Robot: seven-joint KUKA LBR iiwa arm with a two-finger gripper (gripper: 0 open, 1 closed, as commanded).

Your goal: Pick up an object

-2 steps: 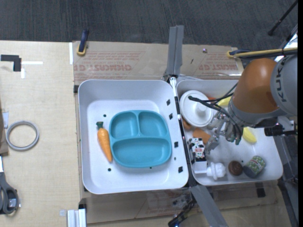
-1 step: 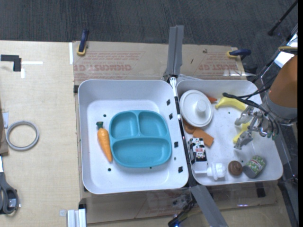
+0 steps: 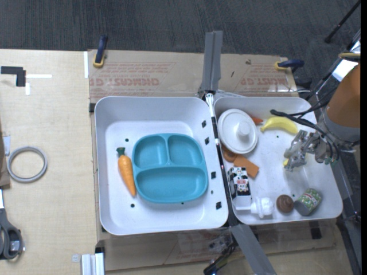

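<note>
Over the right bin (image 3: 330,179) I see my gripper (image 3: 293,158) hanging just below the banana (image 3: 279,125), fingers slightly apart, gripping nothing; a carrot (image 3: 127,174) lies beside the blue plate (image 3: 170,168).

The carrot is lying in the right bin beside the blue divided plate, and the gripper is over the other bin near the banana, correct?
Not quite. The camera view shows the carrot in the left bin, beside the blue divided plate. The rest stands: the gripper is over the right bin, near the banana.
</note>
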